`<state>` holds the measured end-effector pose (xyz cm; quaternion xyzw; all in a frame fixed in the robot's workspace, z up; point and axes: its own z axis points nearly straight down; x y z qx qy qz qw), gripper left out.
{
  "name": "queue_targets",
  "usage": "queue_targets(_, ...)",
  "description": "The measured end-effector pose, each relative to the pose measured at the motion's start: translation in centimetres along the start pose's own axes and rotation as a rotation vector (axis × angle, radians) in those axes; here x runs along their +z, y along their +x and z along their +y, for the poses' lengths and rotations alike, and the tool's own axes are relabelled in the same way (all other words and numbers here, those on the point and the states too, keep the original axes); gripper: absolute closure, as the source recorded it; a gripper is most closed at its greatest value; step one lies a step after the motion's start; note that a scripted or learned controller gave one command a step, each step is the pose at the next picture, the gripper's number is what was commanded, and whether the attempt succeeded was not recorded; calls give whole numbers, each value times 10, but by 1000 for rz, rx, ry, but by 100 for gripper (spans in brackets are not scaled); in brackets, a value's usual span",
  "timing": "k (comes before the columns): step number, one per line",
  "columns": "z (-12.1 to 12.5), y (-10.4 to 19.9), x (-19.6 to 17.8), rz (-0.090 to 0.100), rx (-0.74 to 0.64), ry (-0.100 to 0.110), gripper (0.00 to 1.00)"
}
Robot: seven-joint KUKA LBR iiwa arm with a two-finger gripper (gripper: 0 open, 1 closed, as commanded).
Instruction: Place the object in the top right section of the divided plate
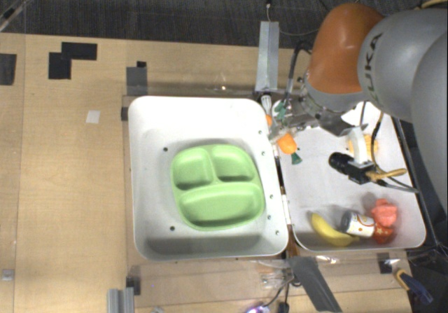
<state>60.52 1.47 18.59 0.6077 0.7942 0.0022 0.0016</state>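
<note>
1. The gripper (pixel 282 128) hangs over the top end of the ridge (pixel 280 189) where the left bin (pixel 150 164) and the right bin (pixel 315 185) meet. How wide it stands, and whether it grips anything, cannot be told from this slanted view.
2. The orange object (pixel 285 142), which has a small green end, sits right at the gripper's tip, on the side toward the view's bottom. It is touching the gripper or just beside it, and the view does not settle which.
3. The green divided plate (pixel 178 177) lies in the left bin, to the view's left of the gripper and lower. Its top right section (pixel 234 162) is the compartment nearest the gripper, and it holds nothing.
4. Risk, weak hold: if the object is only nudged or pinched at an edge, any move toward the plate is likely to shed it onto the ridge or back into the right bin.
5. Risk, ridge: a low crossing could catch the object on the raised bin edges directly under the gripper.
6. Risk, wrong compartment: the target section borders two others, so a release too far from the gripper's present side would probably put the object over a divider.
7. The banana (pixel 329 229) and the red toy (pixel 383 215) lie well apart from the gripper, toward the view's bottom right, and pose little hazard.
</note>
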Motion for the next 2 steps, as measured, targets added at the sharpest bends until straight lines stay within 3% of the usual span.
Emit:
queue_targets(1,-24,57,1,0,-42,1,100)
queue_targets(2,-24,56,1,0,-40,1,0)
